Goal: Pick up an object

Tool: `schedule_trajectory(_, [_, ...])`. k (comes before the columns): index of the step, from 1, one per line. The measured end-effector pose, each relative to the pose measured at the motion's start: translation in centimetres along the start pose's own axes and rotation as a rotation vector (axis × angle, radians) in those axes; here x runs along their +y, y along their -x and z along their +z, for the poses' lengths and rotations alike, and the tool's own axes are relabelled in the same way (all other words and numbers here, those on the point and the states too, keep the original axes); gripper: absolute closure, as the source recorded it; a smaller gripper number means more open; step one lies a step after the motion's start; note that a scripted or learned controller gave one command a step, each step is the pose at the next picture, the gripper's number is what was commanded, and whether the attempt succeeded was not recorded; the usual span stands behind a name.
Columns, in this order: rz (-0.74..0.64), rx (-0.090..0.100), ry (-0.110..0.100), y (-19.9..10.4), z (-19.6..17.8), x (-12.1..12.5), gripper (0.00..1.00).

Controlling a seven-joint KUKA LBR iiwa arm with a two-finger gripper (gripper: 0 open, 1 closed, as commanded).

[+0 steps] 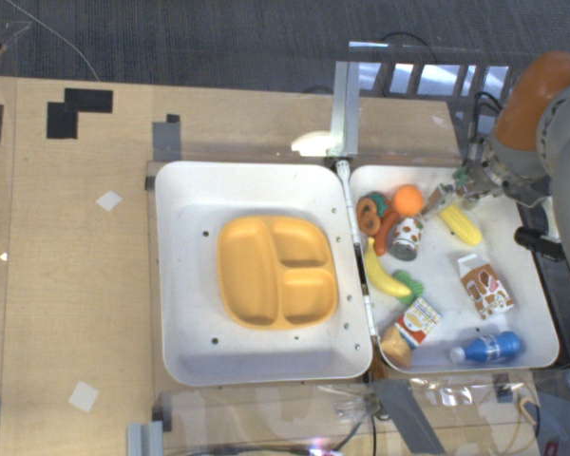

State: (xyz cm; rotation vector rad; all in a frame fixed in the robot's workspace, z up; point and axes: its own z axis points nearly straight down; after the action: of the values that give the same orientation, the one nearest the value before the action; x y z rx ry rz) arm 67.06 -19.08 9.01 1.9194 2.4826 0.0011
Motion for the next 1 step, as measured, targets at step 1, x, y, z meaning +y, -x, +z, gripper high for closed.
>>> schedule_trajectory(1, [-0.011, -0.009, 0.013, -0.03, -1.40, 0.44, 1.00])
